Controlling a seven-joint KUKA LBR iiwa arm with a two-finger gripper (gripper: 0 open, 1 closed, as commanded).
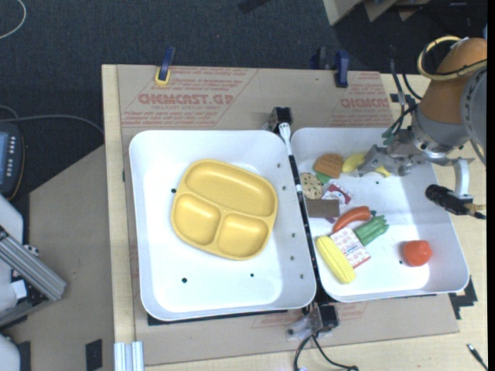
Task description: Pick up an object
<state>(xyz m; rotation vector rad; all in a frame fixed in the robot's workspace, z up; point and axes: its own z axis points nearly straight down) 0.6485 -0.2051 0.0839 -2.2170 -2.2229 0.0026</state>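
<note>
**Arm low over the right bin, nothing yet lifted**

In the camera view, the two-finger gripper (377,163) on the grey arm with its orange band (456,76) hung low over the back of the shallow white right-hand bin (441,280), reaching in from the right. Its tip sat just beside a small yellow toy piece (354,162) near the bin's rear wall. Whether the jaws stood open or closed could not be told at that size and angle, and no object could be seen between them.

The candidate objects lay loose on the floor of the right-hand bin. A toy burger with a tan bun (328,165) lay near the yellow piece, with a round speckled cookie (311,184) and a brown rectangular block (322,207) towards the divider. Further forward were an orange-red toy pepper (350,219), a green toy vegetable (371,229), a yellow corn cob (335,259), a small white and red packet (350,246) touching the corn cob, and a red toy tomato (417,253) well apart near the front right.

The shallow white left-hand bin (155,269) held a yellow plastic divided plate (224,209).

Judged from this, the approach looked made, while the grasp and the lift were left to do.
</note>
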